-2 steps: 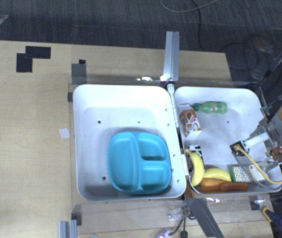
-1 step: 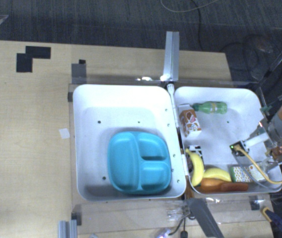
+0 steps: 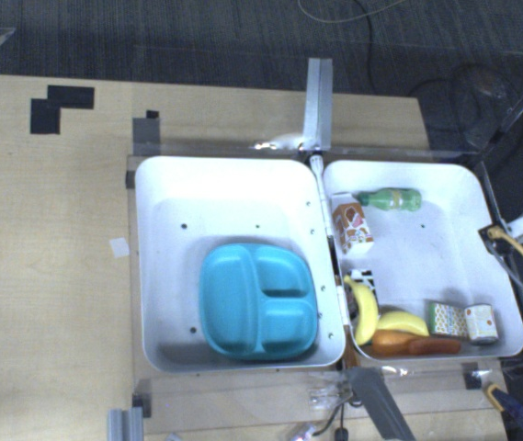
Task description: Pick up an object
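2 white bins sit side by side on the counter [image 3: 50, 274], sharing a middle wall. Left bin [image 3: 155, 237] has 1 item: a blue divided tray [image 3: 259, 301], lying flat toward the near side, 3 compartments facing up, its near edge close to the bin's front wall. Right bin [image 3: 463, 246] has the small stuff, mostly along its edges. A green bottle [image 3: 388, 199] lies on its side near the far wall. Just beside it, toward the middle wall, a brown-and-white carton [image 3: 353, 226] rests against that wall. Lower down, a small black-and-white piece [image 3: 360, 277] sits at the middle wall, too small to identify. In the near-left corner, a banana [image 3: 365, 312] curves along the middle wall, and a 2nd yellow fruit [image 3: 403, 322] touches it on the right. An orange-red long item [image 3: 414, 344] lies along the front wall, right under both; can't tell what it is. To its right, a patterned box [image 3: 446, 320] and a white box [image 3: 481, 323] stand next to each other near the front-right corner, close to touching. The middle of the right bin's floor is bare. Outside the bins: black tape patches [image 3: 59, 107] on the counter's far-left, a grey metal post [image 3: 319, 95] at the far end of the shared wall, and a thin cable [image 3: 353, 7] looped on the dark floor beyond.
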`<state>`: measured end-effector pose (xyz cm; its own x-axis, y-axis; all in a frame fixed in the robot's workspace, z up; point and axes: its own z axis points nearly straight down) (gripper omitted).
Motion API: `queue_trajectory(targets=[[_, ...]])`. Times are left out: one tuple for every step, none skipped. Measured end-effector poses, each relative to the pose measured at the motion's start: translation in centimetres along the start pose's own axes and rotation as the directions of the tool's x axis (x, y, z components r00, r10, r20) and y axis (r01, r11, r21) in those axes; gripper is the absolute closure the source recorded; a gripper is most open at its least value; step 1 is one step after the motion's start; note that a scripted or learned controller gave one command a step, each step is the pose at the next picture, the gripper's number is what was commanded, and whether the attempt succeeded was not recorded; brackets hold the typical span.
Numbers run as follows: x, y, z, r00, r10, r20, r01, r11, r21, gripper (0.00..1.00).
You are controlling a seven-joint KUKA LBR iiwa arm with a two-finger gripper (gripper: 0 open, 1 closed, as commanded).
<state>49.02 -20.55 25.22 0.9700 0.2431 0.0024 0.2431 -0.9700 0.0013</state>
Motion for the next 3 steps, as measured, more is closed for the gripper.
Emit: queue_trajectory(targets=[[-0.3, 0.0, 11.5, 0.999, 0.042, 0.001, -0.042, 0.999, 0.001, 0.00], [-0.2, -0.1, 10.6, 0.999, 0.036, 0.001, -0.036, 0.999, 0.002, 1.00], [0.0, -0.2, 9.6, 1.000, 0.030, 0.000, -0.030, 1.000, 0.003, 1.00]])
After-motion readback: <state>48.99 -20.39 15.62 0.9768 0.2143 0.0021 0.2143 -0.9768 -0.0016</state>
